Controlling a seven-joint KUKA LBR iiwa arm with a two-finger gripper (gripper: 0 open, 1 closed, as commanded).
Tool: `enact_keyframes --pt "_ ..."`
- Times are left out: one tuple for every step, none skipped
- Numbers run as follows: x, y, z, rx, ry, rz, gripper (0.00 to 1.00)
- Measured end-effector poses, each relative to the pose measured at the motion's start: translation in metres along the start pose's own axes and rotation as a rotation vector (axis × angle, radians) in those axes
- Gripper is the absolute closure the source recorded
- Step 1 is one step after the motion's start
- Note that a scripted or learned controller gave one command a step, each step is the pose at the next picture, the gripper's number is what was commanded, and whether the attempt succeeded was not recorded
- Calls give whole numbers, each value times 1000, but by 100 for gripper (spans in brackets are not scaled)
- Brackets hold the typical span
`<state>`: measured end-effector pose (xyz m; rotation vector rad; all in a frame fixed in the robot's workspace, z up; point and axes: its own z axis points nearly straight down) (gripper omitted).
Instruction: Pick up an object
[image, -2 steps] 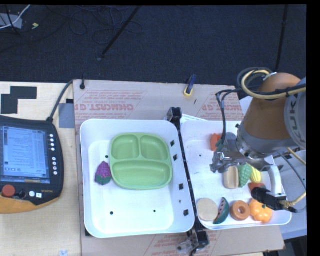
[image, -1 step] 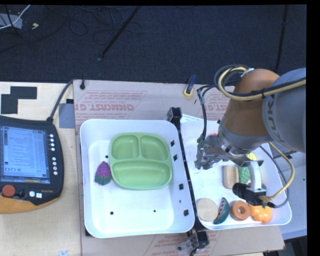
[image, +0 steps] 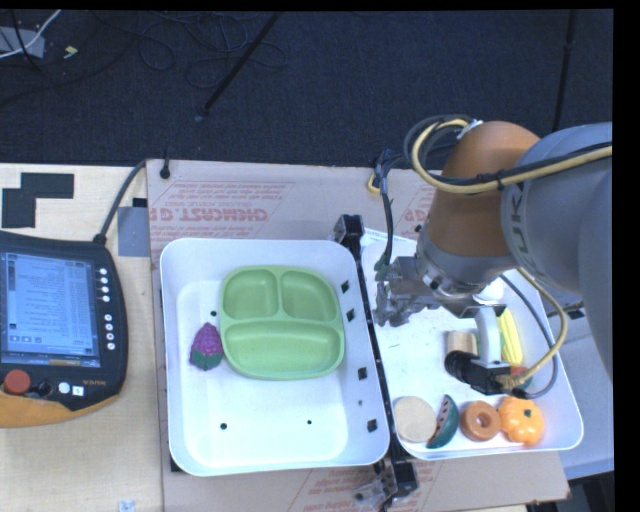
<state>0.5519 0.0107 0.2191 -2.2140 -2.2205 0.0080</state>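
A robotics lab. A teach pendant (image: 55, 320) lies at the left edge of the frame on a cardboard-covered desk (image: 250, 200). Loose cables (image: 150, 40) trail over dark carpet along the top.

**Toy foods in two bins**

A purple grape bunch (image: 207, 346) lies in the left bin, touching the green divided plate's (image: 282, 323) left edge. Along the right bin's near wall sit a round cracker (image: 411, 416), watermelon slice (image: 445, 421), doughnut (image: 480, 420) and orange pumpkin (image: 521, 420).

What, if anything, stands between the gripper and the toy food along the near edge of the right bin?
Nothing visible blocks it. The gripper sits over bare floor of the right white bin; the round beige bun, watermelon slice and brown doughnut lie nearer the camera, uncovered.
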Motion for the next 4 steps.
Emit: enact_keyframes --pt "4 -9 -11 0 -1 1 100" --pt "4 5 -11 0 -1 -3 100" --pt "16 3 -4 3 -1 1 100" --pt "5 -2 6 4 -2 3 100"
